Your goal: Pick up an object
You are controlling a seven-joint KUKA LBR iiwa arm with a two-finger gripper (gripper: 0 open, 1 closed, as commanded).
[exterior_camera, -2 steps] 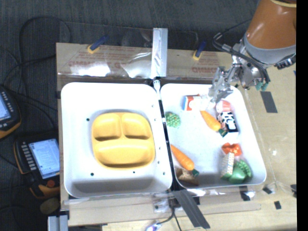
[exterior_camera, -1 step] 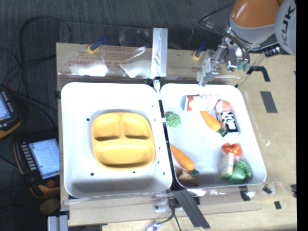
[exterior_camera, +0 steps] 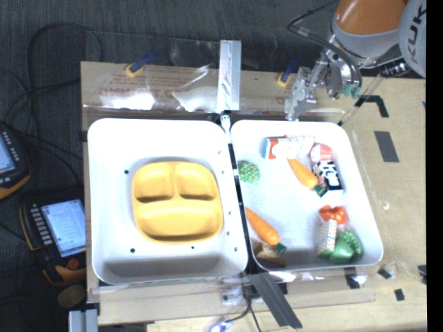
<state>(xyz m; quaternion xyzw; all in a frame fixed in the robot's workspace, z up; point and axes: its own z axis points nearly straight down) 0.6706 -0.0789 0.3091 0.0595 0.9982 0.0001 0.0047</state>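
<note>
Gripper poised above the right bin's far edge, finger state impossible to tell, with nearest pickable object, an orange carrot, lying just inward toward the table's near edge, long axis slanting diagonally.

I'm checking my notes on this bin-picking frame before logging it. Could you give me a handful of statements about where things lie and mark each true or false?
1. The yellow divided tray lies in the left bin. True.
2. The gripper is down inside the right bin, among the toys. False: it is above the bench beyond the far rim of the right bin.
3. The green ball lies in the right bin near the wall between the bins. True.
4. Both carrots are in the left bin. False: one carrot lies near the right bin's front, another carrot further back.
5. The yellow divided tray holds a toy. False: its compartments look bare.
</note>
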